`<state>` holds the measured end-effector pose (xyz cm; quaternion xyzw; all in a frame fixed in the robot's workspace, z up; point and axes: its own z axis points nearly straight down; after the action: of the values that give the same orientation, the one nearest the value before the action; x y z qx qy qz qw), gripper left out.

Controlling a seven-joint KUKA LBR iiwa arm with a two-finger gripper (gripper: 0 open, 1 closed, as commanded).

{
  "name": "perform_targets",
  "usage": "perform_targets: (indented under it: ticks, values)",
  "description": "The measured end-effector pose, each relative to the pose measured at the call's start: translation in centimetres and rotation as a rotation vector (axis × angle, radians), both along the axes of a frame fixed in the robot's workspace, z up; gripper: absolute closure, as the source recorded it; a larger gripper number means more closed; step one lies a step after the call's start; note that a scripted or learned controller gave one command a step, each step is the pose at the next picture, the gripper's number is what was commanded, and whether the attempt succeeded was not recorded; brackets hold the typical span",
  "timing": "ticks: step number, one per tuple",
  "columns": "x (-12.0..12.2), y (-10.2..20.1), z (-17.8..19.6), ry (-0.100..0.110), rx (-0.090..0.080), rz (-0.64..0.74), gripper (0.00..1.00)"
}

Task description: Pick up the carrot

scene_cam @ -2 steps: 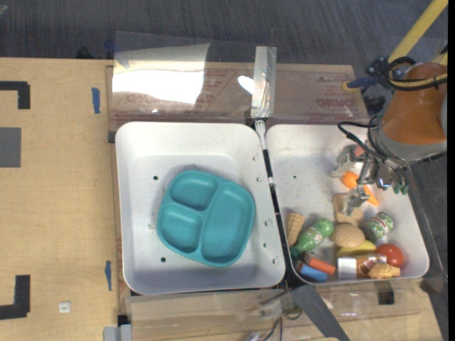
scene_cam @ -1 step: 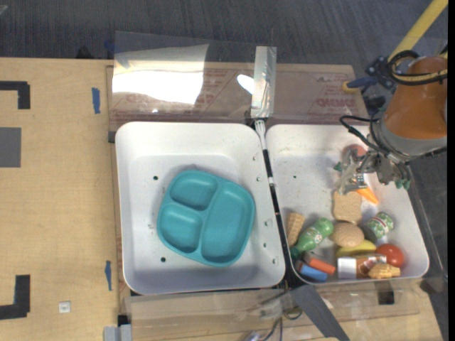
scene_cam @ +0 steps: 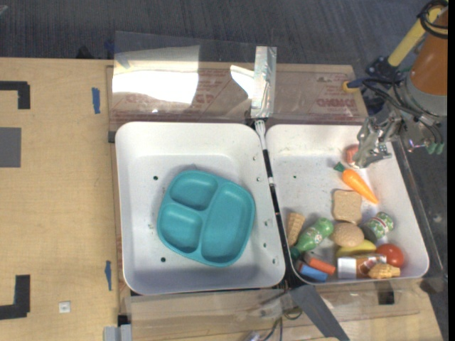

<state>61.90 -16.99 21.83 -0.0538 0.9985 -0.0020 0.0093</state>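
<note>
The orange carrot [scene_cam: 359, 184] lies in the right bin [scene_cam: 306, 162], near its far right side, with its green tip pointing up-left. My gripper [scene_cam: 370, 150] hangs just above and behind that green tip, close to the carrot. A small red piece [scene_cam: 350, 153] sits right beside the gripper. Nothing shows the carrot lifted; it rests on the bin floor.
A teal divided plate [scene_cam: 206, 217] sits in the left bin [scene_cam: 135, 162]. Near the right bin's front lie a bread slice [scene_cam: 347, 204], a cone [scene_cam: 294, 226], a green vegetable [scene_cam: 313, 234], a tomato [scene_cam: 390, 253] and several other toy foods.
</note>
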Motion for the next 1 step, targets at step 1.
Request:
perform_targets:
  ticks: [1]
  values:
    - [-7.85, -0.53, -11.81, 0.003, 0.001, -0.034, 1.00]
